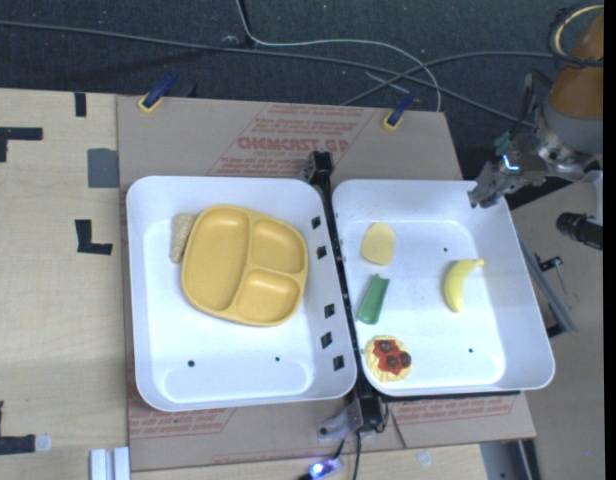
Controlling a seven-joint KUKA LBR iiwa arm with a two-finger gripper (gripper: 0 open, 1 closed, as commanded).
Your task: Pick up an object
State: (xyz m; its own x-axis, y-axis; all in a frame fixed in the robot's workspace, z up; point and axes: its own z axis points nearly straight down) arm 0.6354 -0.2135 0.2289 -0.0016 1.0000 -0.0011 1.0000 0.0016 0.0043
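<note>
The claw (488,190) hangs over the upper right corner of the right bin (508,268), at about two o'clock from that bin's middle, with the grey arm (573,108) behind it toward the right edge. Whether it is open or closed I cannot tell; nothing shows between its tips.

Nearest to it lies the banana (460,282), at about seven o'clock from the claw, apart from the bin wall, with bare white floor between it and the claw. Farther left in the same bin, the yellow chip (378,244) lies near the dividing wall, and the green pickle (373,299) lies just below it, tilted. At six o'clock from the pickle is the small pizza (389,358), close to the lower rim.

In the left bin (158,348) a yellow divided plate (244,265) takes up the upper middle, and a tan cracker (180,236) peeks out at its nine o'clock edge, partly under it.

Both bins sit on cardboard (288,138) on the desk (38,298). Cables (318,48) run across the dark floor at twelve o'clock.
</note>
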